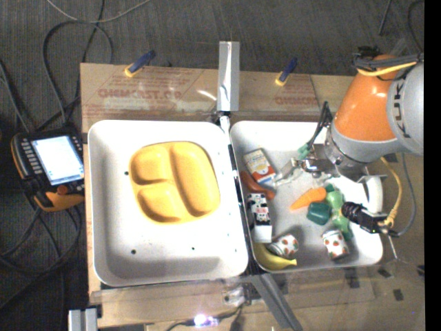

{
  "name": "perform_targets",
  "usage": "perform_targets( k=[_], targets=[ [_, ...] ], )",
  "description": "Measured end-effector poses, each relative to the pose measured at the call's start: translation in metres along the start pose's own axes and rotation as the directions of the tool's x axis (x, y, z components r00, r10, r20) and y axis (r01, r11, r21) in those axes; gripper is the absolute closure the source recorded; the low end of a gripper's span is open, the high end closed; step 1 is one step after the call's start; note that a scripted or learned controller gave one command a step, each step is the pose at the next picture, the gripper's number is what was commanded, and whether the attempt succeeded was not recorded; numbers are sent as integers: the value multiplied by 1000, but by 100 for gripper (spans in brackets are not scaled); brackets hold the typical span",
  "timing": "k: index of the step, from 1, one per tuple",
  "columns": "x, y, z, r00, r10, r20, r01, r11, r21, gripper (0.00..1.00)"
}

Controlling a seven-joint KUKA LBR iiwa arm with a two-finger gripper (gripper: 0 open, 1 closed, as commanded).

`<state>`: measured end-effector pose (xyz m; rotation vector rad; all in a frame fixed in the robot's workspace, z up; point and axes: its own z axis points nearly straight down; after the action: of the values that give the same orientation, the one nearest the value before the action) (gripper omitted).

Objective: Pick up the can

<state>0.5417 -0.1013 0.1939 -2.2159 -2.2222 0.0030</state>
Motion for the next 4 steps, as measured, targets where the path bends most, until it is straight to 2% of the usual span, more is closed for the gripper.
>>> perform_targets(
  k=[1,2,3,4],
  targets=[
    [-11,-59,59,1000,8,-1,-8,1000,2,0],
    [-5,-57,94,1000,2,11,-2,1000,-11,0],
    [-2,-59,88,1000,-3,5,3,1000,0,100],
    [-2,-59,88,1000,-2,5,2,1000,0,0]
  ],
)
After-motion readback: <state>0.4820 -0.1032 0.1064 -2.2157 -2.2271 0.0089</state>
